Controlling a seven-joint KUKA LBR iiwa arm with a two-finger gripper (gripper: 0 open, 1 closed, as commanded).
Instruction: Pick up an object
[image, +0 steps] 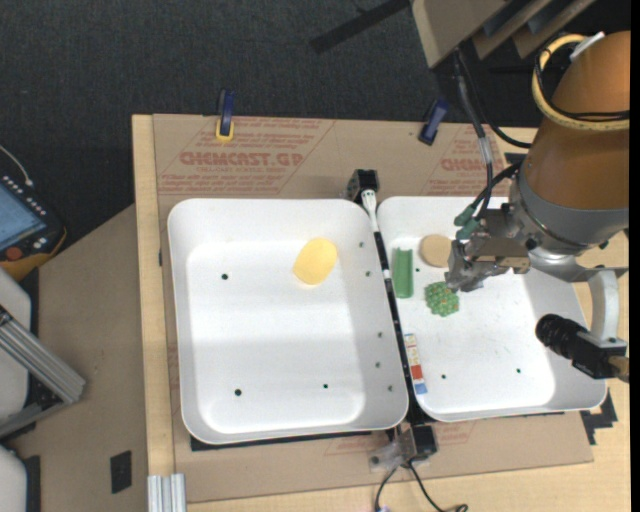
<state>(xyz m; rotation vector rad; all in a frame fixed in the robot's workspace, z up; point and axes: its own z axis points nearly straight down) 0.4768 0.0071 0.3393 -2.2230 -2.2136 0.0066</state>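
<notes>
Gripper (462, 280): over right bin (500, 385), tips down at upper edge of green ball (441, 298), close to or touching it; finger spread not discernible, grasp not confirmed.
Green ball: knobbly, on right bin floor, left-centre, just below gripper.
Tan disc (434, 250): near bin's upper left, just left of gripper, apart from ball.
Green stick (402, 272): upright along bin's left wall, beside ball and disc.
Yellow lump (315, 261): left bin (200, 300), upper right part, well apart from gripper.
Card (414, 362): on divider between bins, lower part.
</notes>
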